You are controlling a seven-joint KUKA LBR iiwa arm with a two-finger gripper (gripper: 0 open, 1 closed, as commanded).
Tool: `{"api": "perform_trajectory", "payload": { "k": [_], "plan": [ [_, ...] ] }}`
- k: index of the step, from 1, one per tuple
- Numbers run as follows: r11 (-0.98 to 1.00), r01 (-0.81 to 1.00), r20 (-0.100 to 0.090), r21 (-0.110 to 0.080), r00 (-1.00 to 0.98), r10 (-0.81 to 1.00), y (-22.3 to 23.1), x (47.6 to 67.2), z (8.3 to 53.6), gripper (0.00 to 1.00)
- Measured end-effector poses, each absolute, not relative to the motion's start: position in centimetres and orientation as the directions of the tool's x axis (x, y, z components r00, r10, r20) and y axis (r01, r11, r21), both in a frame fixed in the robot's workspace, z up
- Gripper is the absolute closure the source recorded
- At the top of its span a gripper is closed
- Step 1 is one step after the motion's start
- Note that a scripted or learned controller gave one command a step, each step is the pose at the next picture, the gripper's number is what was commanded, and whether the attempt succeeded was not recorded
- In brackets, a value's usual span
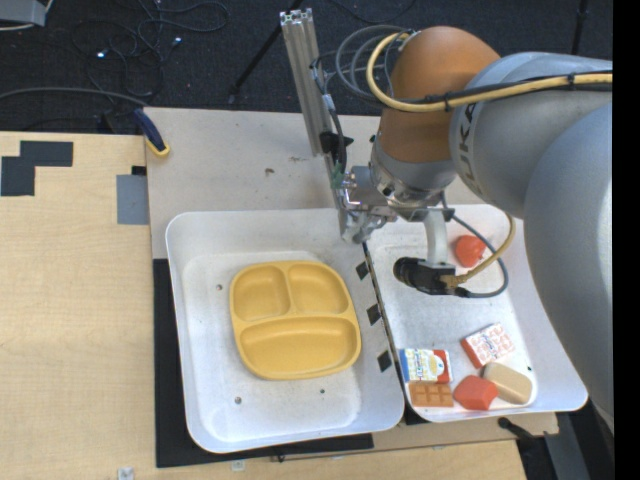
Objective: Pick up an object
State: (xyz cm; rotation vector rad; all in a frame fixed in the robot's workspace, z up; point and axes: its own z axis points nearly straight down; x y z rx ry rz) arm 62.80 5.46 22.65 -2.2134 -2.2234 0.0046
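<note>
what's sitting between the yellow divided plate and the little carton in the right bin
In the camera view, between the yellow plate and the carton lie just the two bins' adjoining white rims, marked with black tabs.

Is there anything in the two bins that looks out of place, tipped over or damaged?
Nothing stands out. The yellow divided plate lies flat in the left bin. The small toy foods sit bunched at the right bin's near end, intact.

arm (540, 158): grey casing | orange band (glossy) | yellow cable along top
</note>
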Motion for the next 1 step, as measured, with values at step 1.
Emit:
{"api": "perform_trajectory", "payload": {
  "k": [1],
  "plan": [
    [0.004, 1.0, 0.0, -0.005, -0.004, 1.0, 10.19, 62.3, 22.16, 1.0]
  ]
}}
